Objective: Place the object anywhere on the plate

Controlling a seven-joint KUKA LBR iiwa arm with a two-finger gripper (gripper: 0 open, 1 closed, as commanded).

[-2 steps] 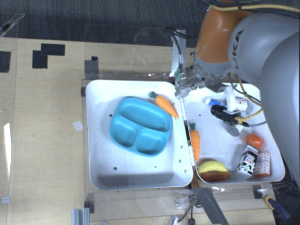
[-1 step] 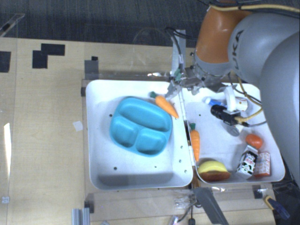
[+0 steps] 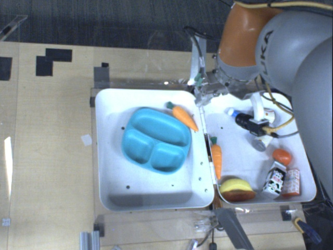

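Jaws are being carried at the end of the grey arm (image 3: 291, 51) at about twelve o'clock of the scene, just above the wall where the two white bins meet. Whether they are apart, together or clamped on anything cannot be told, since they are being masked by wrist hardware and glare. A carrot (image 3: 183, 116), judged to be the task's thing, is lying slanted in the left bin (image 3: 112, 155) at about two o'clock of the blue plate (image 3: 155, 139). Its green top is being shown over the plate's rim and its tip is pointing towards the dividing wall. Whether it is being borne by the plate or merely leaned against its edge cannot be settled. The task is therefore being judged as close to done or just done, with only a firmer seating of the carrot on the plate possibly being left. A second carrot (image 3: 216, 161), a yellow-and-red fruit (image 3: 237, 188) and small cartons (image 3: 283, 182) are lying in the right bin (image 3: 234, 150), towards four o'clock.
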